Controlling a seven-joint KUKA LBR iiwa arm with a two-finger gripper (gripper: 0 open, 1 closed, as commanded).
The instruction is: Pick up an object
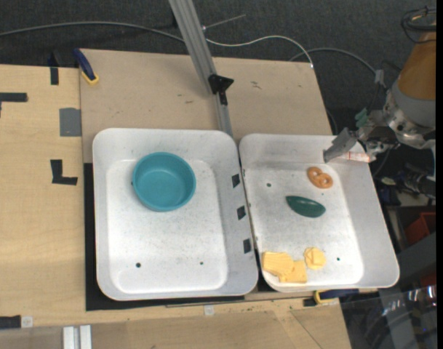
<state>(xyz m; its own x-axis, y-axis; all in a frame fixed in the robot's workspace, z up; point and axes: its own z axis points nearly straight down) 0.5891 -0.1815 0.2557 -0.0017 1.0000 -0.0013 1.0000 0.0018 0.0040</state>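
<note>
The right bin [366, 217] holds a small orange ring-shaped piece [320, 178], a dark green oval object [306, 206] and some yellow pieces [292, 265] near its front edge. A teal bowl [164, 181] sits in the left bin [116, 217]. My gripper [342, 148] hangs over the right bin's far right corner, just up and to the right of the orange piece and apart from it. I see nothing held in it.
A slanted metal rod [198, 38] with a black clamp comes down to the gap between the bins at the back. Cables run across the dark floor behind the bench. The arm's orange band [417, 67] is at the right edge.
</note>
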